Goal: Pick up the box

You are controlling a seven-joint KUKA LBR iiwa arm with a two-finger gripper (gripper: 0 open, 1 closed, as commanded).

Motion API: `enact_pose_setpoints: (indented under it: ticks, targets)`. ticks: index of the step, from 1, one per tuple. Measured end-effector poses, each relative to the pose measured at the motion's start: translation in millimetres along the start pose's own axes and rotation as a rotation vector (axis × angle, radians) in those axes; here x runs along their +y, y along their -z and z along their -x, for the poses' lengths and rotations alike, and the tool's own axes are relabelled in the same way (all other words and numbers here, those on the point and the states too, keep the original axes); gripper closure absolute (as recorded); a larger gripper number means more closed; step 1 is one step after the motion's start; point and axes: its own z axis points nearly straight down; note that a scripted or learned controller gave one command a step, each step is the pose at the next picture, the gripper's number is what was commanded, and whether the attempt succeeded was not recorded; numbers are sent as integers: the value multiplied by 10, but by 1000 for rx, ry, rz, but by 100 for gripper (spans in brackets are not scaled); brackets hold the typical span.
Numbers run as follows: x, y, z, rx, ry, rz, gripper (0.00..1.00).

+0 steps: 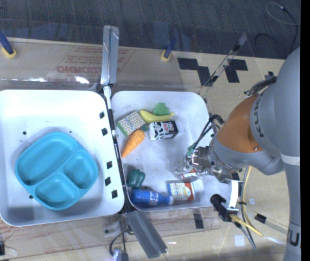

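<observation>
The gripper [190, 165] is hovering in the right bin [198, 99]; whether it is clenched cannot be told. The box [162, 130], black-and-white with unreadable print, is lying apart, up-left of it, beside a banana [153, 115].

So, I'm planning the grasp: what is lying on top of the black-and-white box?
Nothing lies on the box; its top is bare. The banana sits just behind it and the carrot beside it. What is beneath the box is covered.
</observation>
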Motion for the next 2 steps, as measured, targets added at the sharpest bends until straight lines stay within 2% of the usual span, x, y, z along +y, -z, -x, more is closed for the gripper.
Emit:
enact_pose_setpoints:
  ticks: [1,2]
  targets:
    - [-126,1198,-605,-1,-39,0,100]
    - [-291,-106,-1013,-1,-136,0,100]
